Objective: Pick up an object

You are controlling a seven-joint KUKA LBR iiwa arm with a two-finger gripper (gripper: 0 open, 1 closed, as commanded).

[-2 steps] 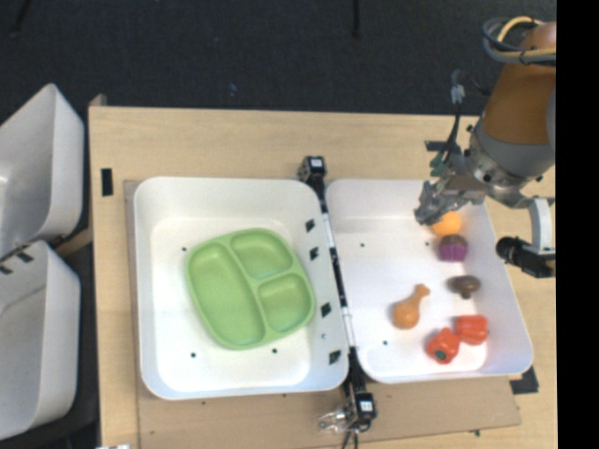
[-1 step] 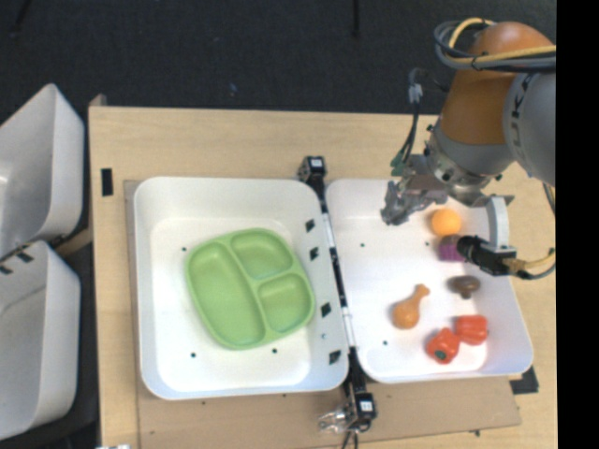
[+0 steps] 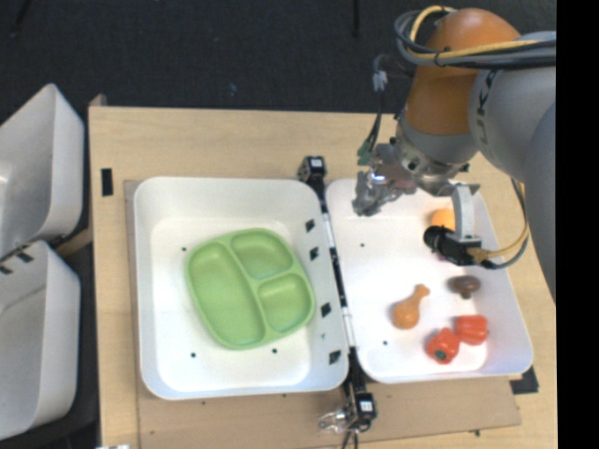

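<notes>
Two white bins on a bench, seen from above. The left bin (image 3: 159, 363) holds a green three-compartment plate (image 3: 248, 288), lying flat. The right bin (image 3: 374, 260) holds an orange gourd-shaped toy (image 3: 410, 309), long axis running diagonally with its narrow neck pointing to the far right; two red peppers (image 3: 458, 337) near it, touching each other; a small brown item (image 3: 463, 285); and a yellow piece (image 3: 441, 218) partly hidden by the arm. The gripper (image 3: 368, 197) hangs over the far-left part of the right bin, holding nothing; finger spacing cannot be told.
</notes>
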